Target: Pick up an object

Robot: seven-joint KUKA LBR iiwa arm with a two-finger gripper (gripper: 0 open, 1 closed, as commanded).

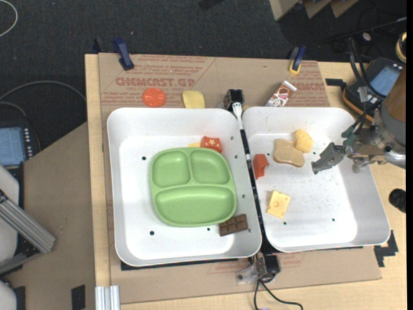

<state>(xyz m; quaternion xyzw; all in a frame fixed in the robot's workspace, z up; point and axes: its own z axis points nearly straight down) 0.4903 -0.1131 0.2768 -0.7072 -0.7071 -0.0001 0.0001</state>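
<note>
Over the right bin (361, 225), near its right wall, the pincer (330, 158) hangs at the end of the grey arm (387, 141), which enters from the right; one dark finger (324, 161) points left and slightly down, and whether the pincer is wide or narrow cannot be told from this angle. Nothing is seen between its fingers. Right bin contents: a tan bread piece (288, 153) in the upper middle, a yellow lump (303, 140) touching its upper right corner, a cheese wedge (279, 204) with holes lower down and apart from both, and a red piece (259, 165) against the left wall. The bread piece is the item nearest the finger, just to its left and not touching it. Left bin (122, 173): a green divided plate (192, 187) lies flat in the middle; a red block (211, 144) sits at the plate's upper edge with a sliver of yellow just beside it; a brown chocolate bar (232, 225) rests at the plate's lower right edge. On the cardboard sheet (213, 76) behind the bins lie an orange disc (154, 97), a pale yellow piece (193, 99), a small black item (233, 98) at the junction of the two bins, and a red-and-white packet (281, 95). Two blue clamps (122, 53) hold the sheet's far edge to the bench (397, 283)
</note>
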